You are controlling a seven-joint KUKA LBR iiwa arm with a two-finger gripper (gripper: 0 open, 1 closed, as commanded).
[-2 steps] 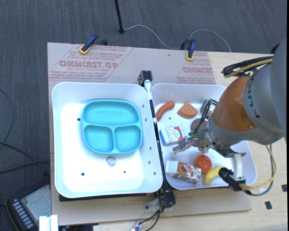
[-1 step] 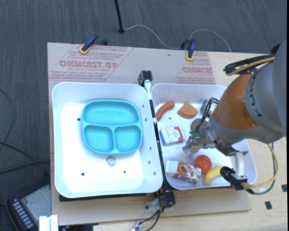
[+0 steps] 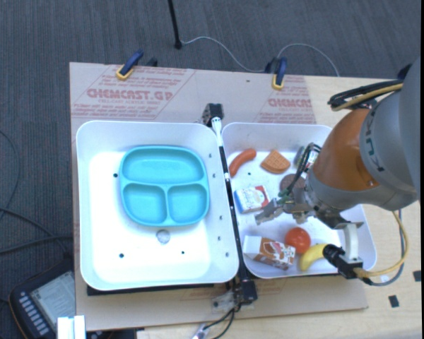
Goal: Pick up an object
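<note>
Robot lab — clamped board [image 3: 198,94], white bins [image 3: 85,189], cables, grey carpet.

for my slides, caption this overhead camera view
KUKA arm's pincer hovers over toy food in the right bin; blue tray sits left.

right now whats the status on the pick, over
End effector low in right white bin, nothing seen held. Small white carton just beside it. Red round tomato and yellow banana close below.
</note>
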